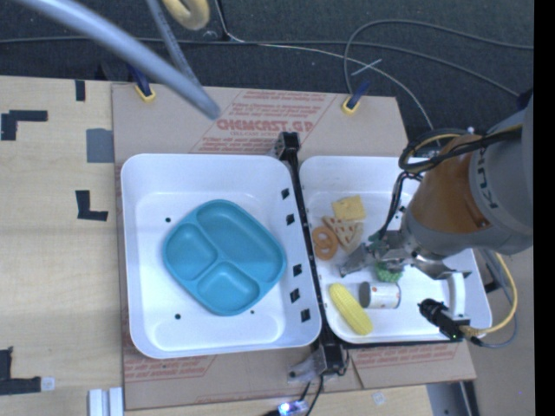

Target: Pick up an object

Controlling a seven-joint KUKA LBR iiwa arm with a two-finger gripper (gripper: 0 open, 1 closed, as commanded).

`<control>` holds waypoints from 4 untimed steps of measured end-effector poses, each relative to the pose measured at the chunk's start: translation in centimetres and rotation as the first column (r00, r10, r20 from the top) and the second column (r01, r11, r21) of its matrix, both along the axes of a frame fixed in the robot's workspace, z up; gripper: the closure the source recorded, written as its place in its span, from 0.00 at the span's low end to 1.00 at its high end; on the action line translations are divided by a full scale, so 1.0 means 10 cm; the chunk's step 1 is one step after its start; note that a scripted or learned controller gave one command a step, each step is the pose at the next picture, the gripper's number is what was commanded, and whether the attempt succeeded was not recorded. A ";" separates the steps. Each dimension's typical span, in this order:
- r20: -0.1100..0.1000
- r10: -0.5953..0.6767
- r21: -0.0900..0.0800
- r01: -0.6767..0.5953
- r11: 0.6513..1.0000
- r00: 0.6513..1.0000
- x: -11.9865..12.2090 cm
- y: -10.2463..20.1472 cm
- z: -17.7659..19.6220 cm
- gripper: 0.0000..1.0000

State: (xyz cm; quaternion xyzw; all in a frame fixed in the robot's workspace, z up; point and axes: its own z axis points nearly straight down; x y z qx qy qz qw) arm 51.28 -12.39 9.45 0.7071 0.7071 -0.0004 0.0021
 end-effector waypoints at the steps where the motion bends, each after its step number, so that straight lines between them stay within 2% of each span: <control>1: 0.004 0.001 -0.001 -0.001 1.000 1.000 0.01 0.00 0.13 1.00; 3: 0.002 0.002 0.002 -0.002 1.000 1.000 -0.01 -0.01 1.24 1.00; 4: -0.003 0.005 0.004 -0.005 1.000 1.000 0.24 0.45 1.34 1.00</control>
